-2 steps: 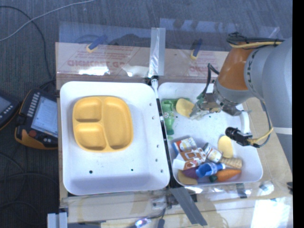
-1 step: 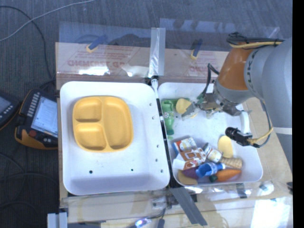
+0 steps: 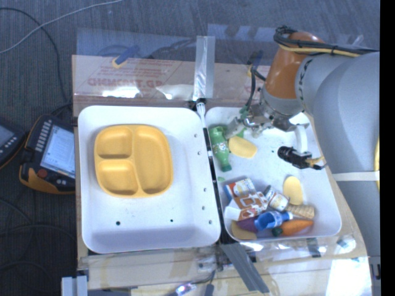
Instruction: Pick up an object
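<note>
The gripper point(image 3: 247, 121) hangs low at the right bin's point(image 3: 324, 193) far end, just beside a yellow block point(image 3: 243, 147); whether it is clenched cannot be told.

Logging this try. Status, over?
End effector low in right bin, by yellow block. Nothing seen gripped. Green bottle close alongside.

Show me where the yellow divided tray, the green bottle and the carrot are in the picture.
yellow divided tray point(image 3: 133, 160): camera view, on its central ridge.
green bottle point(image 3: 220, 145): camera view, on the middle of its body.
carrot point(image 3: 295, 227): camera view, on its orange body.
</note>
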{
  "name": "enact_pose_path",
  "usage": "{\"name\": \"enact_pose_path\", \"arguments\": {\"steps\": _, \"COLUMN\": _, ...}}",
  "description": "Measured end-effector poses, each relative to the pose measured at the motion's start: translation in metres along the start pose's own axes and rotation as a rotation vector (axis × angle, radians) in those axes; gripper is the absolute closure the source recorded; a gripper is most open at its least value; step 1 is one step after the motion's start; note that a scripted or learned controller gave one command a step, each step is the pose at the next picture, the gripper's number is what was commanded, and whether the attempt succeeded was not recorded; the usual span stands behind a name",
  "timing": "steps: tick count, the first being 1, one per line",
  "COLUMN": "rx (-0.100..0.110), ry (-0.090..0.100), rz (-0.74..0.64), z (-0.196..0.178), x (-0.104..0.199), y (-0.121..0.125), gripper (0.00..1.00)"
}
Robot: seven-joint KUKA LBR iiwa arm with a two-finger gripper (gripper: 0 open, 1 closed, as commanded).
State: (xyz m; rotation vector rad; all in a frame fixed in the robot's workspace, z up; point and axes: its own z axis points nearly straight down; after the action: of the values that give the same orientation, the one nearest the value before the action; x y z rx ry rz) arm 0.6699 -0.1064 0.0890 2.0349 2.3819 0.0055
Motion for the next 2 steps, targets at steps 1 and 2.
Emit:
{"name": "enact_pose_path", "arguments": {"steps": 1, "rx": 0.007, "ry": -0.002, "rz": -0.001, "z": -0.0101, "x": -0.0007, "y": -0.0011, "gripper": 1.0}}
{"name": "enact_pose_path", "arguments": {"steps": 2, "rx": 0.004, "ry": -0.004, "rz": -0.001, "z": -0.011, "x": -0.0012, "y": -0.0004, "gripper": 0.0}}
